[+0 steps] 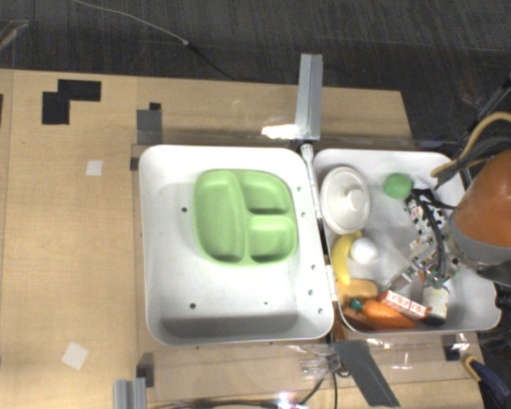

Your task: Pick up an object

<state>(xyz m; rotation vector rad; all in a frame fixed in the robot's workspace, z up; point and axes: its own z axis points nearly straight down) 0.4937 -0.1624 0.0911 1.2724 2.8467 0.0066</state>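
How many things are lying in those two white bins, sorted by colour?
Green: 2, divided plate and small ball
White: 2, bowl and round lump
Yellow: 1, banana
Orange: 1, carrot
Red and white: 1, packet
Total: 7 clearly seen; the clutter by the arm is too tangled to count.

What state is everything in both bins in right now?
green divided plate: right side up, flat in left bin.
white bowl: in right bin; upright or inverted unclear.
green ball: loose, far side.
banana: lying along left wall.
carrot: lying at near edge.
gripper: over right bin, grasp unclear.
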